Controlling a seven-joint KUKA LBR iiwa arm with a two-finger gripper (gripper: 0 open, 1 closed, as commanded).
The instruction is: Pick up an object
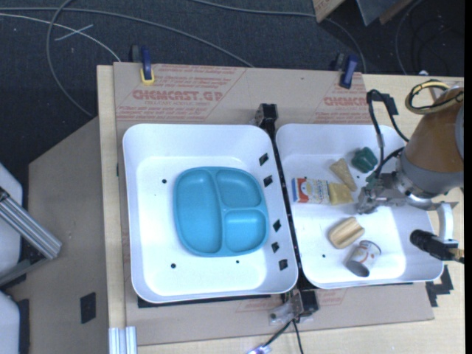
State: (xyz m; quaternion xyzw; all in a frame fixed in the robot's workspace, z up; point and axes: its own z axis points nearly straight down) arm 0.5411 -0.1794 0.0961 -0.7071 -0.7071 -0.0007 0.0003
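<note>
- Hovering low in the right white bin (317, 268), the two-finger gripper (366, 200) sits beside the yellow wedge-shaped block (341, 182); finger opening cannot be told.
- Lifted: nothing; the tan bread-roll piece (345, 231) lies loose; the pick is judged not yet done.

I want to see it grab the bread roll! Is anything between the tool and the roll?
Nothing visible stands between them. The tool sits low in the right bin, and the tan roll lies just below and left of it across bare white floor. The yellow pieces lie off to the upper left.
</note>
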